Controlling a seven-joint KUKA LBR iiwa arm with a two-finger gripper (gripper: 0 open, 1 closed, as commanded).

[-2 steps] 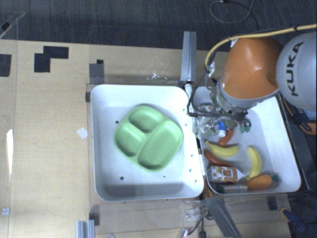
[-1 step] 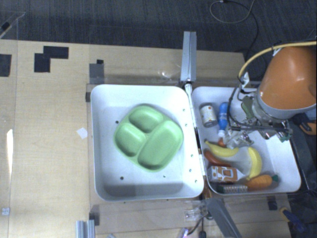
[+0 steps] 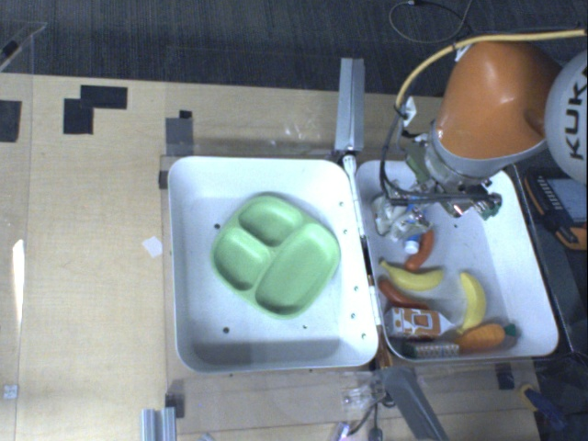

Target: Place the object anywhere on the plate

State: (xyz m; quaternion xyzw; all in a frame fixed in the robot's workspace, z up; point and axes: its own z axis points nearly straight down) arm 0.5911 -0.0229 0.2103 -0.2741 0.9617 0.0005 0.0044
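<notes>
A green plate [image 3: 276, 253] with three compartments lies in the left bin [image 3: 193, 200]. In the right bin [image 3: 528, 274] lie toy foods: a red sausage [image 3: 421, 254], a banana [image 3: 412, 278], a second banana [image 3: 472, 299], a carrot [image 3: 484, 337], a small printed box [image 3: 413, 321] and another sausage [image 3: 395, 293] under the first banana. My gripper [image 3: 401, 220] hangs low over the right bin's upper left part, just above the red sausage. The orange wrist band [image 3: 491, 99] covers much of the hand.
A metal divider post [image 3: 348, 108] stands between the two bins at the back. Black cables [image 3: 395, 168] loop beside the wrist. The bench's wooden surface [image 3: 83, 246] stretches to the left of the bins.
</notes>
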